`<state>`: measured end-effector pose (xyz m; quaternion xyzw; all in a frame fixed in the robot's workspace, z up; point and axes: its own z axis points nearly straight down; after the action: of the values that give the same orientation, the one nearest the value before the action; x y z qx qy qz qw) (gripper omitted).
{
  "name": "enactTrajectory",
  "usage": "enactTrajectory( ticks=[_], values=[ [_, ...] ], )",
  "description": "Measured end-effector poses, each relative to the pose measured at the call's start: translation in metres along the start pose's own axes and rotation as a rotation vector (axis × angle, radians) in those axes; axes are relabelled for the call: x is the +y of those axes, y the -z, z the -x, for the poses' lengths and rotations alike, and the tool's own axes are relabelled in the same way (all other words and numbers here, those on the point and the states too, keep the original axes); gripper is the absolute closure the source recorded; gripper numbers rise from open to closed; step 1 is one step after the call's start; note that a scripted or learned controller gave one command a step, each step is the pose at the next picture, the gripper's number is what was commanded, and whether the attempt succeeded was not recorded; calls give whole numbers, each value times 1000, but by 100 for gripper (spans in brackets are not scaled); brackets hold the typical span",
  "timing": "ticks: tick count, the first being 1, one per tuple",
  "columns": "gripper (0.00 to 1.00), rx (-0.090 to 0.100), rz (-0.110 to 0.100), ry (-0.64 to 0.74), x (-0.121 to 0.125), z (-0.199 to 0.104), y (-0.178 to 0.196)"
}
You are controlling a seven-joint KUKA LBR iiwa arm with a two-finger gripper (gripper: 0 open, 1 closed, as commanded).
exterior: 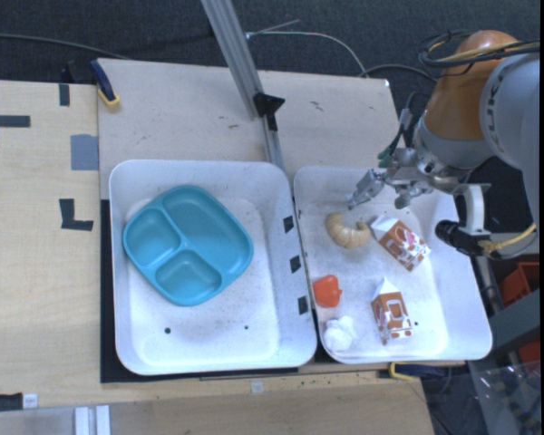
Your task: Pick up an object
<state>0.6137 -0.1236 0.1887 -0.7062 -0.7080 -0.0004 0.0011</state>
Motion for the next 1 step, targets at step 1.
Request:
enactTrajectory(
  ticks=[1],
  values=[
    [0, -1, -4, 2, -45, -53, -1]
  ],
)
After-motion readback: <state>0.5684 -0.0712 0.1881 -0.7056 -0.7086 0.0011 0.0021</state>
